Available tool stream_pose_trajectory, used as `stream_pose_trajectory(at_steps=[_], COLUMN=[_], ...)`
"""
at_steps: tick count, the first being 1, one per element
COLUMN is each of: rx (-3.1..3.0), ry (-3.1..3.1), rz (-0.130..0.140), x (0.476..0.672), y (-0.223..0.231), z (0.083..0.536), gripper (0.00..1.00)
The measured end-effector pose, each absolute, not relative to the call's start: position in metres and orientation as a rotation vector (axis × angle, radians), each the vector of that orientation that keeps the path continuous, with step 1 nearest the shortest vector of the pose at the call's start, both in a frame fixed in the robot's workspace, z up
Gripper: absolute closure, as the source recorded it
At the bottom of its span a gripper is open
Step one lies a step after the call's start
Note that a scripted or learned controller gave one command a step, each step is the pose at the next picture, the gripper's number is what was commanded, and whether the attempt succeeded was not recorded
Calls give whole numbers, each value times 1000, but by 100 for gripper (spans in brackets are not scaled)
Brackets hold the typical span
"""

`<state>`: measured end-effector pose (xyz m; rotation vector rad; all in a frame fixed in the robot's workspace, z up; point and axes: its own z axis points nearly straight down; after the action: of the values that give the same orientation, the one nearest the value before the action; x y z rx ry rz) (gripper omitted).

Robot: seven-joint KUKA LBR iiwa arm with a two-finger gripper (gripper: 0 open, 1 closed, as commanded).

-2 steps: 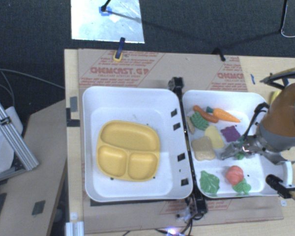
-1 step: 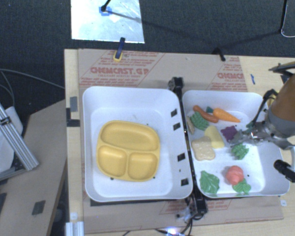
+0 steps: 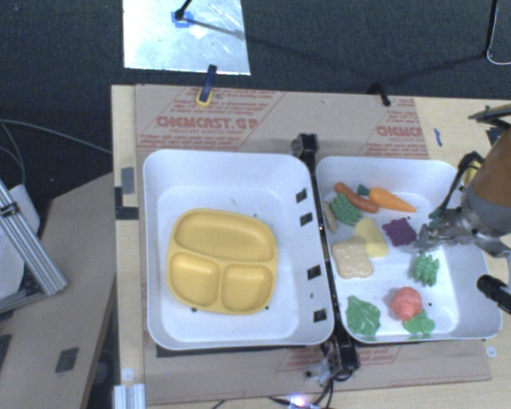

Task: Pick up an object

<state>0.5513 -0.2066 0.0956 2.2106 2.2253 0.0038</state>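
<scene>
Just below the pincer [image 3: 426, 239], a green broccoli-like toy [image 3: 425, 268], purple piece [image 3: 399, 231] to its left, jaw spread impossible to tell, could easily nudge the crowded neighbours and close on nothing.

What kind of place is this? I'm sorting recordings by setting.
Probably a robot lab test bench: two white bins on a cardboard-covered bench, toy food such as a carrot, and a yellow divided plate.

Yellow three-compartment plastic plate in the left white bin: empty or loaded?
Empty. The yellow three-compartment plastic plate shows bare yellow in all three wells; the toy foods lie in the right white bin.
</scene>
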Motion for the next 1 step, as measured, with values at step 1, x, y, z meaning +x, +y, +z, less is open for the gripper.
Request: stream_pose_trajectory(at_steps=[1], rx=[2216], ry=[2227], rz=[2], x=[548], y=[-123], z=[163], gripper=[100])
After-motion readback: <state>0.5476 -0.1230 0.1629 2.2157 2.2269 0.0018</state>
